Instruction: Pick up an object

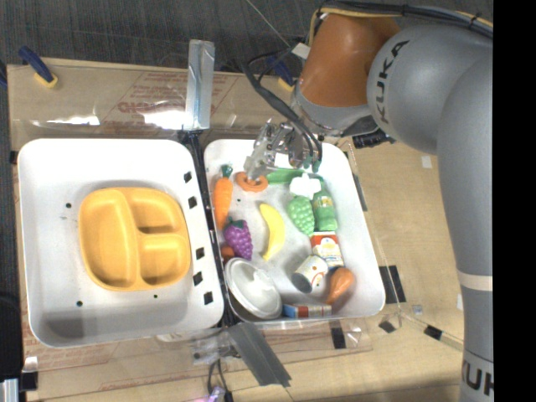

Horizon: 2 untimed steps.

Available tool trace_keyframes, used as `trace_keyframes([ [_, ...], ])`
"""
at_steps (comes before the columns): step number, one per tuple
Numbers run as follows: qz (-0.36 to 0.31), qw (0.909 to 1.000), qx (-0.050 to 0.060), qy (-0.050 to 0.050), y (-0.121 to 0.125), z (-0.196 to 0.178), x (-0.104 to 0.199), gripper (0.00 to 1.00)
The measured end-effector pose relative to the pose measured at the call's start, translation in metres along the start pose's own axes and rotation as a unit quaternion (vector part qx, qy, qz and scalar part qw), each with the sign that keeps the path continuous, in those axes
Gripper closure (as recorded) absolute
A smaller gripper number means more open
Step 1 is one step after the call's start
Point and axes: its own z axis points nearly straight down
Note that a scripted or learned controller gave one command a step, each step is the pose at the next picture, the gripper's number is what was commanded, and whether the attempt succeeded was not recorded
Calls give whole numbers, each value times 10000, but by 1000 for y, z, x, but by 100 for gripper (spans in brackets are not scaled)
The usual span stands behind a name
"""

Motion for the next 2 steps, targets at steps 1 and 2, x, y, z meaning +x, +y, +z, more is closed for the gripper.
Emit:
trace_keyframes([
  [1,-14,10000,10,39,-1,-5,1,100],
  [2,-16,10000,11,44,-1,-5,1,0],
])
